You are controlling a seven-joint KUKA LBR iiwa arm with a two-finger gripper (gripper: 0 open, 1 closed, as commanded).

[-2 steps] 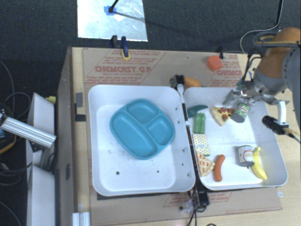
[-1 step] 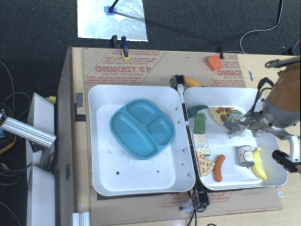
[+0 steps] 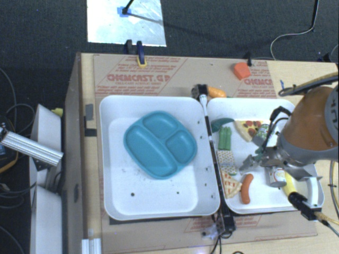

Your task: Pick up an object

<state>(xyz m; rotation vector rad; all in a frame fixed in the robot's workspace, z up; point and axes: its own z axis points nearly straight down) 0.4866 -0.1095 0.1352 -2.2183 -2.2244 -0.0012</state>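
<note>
Several toy foods lie in the right bin [image 3: 302, 208], the sausage [image 3: 246, 188] nearest the gripper [image 3: 255, 160]; jaw state indeterminate, nothing visibly held, so descend squarely over it before closing.

a robotics lab is indicated: a cardboard-covered bench [image 3: 159, 73] is set on dark carpet [image 3: 42, 25], two white bins [image 3: 119, 205] are clamped side by side, loose cables [image 3: 291, 36] are trailed around, and toy food is used.
</note>
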